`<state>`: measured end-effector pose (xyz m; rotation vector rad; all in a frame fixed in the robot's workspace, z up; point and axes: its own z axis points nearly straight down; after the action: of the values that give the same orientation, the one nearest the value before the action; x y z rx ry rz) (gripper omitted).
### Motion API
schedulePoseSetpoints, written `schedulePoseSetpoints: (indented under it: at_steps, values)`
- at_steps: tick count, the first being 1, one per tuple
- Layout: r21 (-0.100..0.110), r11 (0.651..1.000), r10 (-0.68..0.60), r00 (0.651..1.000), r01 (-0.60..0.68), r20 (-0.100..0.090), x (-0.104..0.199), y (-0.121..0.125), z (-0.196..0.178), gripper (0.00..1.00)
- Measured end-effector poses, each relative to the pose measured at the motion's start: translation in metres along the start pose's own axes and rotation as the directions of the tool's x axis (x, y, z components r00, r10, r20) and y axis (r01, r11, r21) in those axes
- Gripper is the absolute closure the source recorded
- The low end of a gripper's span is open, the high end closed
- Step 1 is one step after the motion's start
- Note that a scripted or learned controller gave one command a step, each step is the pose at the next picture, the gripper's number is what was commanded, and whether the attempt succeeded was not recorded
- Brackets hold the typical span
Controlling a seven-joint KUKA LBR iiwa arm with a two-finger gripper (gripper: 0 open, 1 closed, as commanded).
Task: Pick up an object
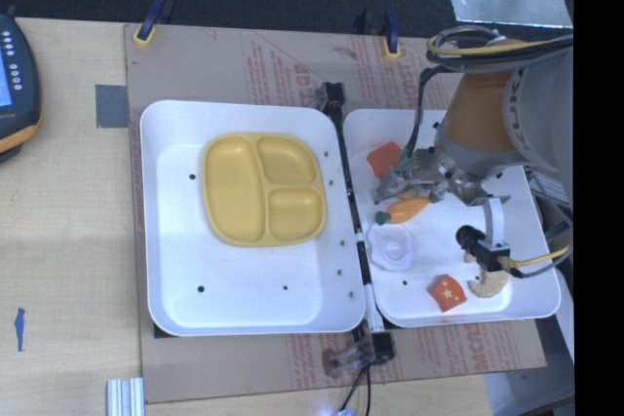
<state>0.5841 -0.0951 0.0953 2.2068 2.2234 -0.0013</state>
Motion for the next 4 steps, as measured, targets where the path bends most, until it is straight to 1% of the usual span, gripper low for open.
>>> schedulePoseSetpoints:
  at_steps: [1, 2, 3, 4]
  values:
    - [-0.002, 1.000, 0.004, 1.000, -0.004, 0.002, -0.004, 0.001, -0.011, 1.00]
    - [-0.001, 1.000, 0.003, 1.000, -0.003, 0.002, -0.003, 0.001, -0.011, 0.00]
    - [0.004, 1.000, 0.001, 1.000, -0.001, -0.007, 0.003, 0.068, 0.004, 0.00]
    - [0.006, 1.000, 0.003, 1.000, -0.003, -0.006, -0.006, 0.073, 0.003, 0.00]
